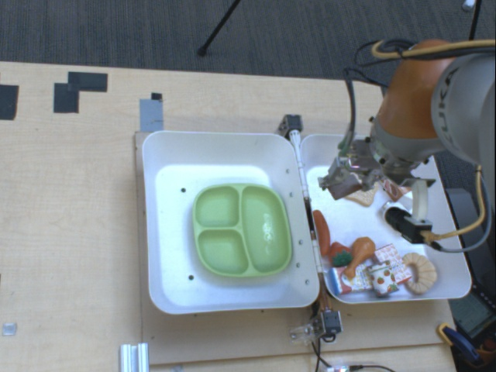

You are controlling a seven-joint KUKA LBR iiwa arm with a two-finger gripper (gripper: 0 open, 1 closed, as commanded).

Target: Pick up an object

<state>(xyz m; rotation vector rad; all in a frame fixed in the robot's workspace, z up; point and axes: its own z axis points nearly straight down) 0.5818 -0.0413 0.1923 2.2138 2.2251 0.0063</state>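
Gripper (346, 181) hangs over the right bin (457, 281) — finger state unclear — above toast (361, 198); green tray (242, 230) sits left.

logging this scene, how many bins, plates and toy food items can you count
White bins: 2, left, right
Green divided plate: 1
Toy food items: about 6, clustered in the right bin, some partly hidden by the arm
Total: about 9
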